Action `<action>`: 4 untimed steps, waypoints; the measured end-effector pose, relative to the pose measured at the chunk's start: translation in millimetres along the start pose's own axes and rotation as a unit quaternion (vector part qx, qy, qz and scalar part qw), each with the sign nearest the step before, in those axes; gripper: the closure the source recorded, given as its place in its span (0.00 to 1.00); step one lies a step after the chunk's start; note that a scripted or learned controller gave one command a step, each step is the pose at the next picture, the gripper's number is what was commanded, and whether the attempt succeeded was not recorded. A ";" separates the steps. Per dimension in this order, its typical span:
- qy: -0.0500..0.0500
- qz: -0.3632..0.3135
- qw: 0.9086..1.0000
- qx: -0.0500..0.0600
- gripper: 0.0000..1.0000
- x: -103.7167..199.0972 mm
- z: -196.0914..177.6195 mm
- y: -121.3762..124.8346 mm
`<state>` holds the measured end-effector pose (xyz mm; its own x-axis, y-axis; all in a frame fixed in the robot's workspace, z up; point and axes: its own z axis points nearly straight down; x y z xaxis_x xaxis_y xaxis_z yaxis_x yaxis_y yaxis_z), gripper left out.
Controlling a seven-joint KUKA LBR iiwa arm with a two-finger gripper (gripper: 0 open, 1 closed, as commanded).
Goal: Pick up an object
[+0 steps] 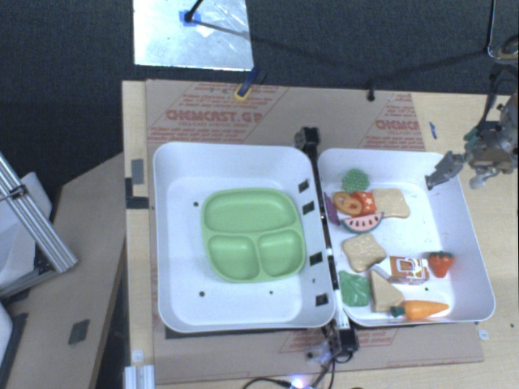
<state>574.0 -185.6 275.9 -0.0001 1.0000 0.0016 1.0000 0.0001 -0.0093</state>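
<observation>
Gripper (456, 173) observed at right edge of view, extended leftward from the wrist (grey, largely cut off by frame). Two dark fingers (442, 171) splayed apart, nothing between them. Held aloft, tilted downward.

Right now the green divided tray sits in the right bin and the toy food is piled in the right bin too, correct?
Not quite. The camera view shows the green divided tray in the left bin. The toy food is indeed in the right bin.
</observation>
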 end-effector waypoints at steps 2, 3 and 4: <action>-0.001 0.000 1.000 -0.004 0.00 -9.5 46.4 4.4; -0.001 0.000 1.000 -0.004 0.00 0.4 99.7 2.3; 0.000 0.000 1.000 -0.003 0.00 -3.3 151.4 -7.0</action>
<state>565.6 -188.7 124.5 -0.0005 1.0000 0.0007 1.0000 0.0005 -0.0024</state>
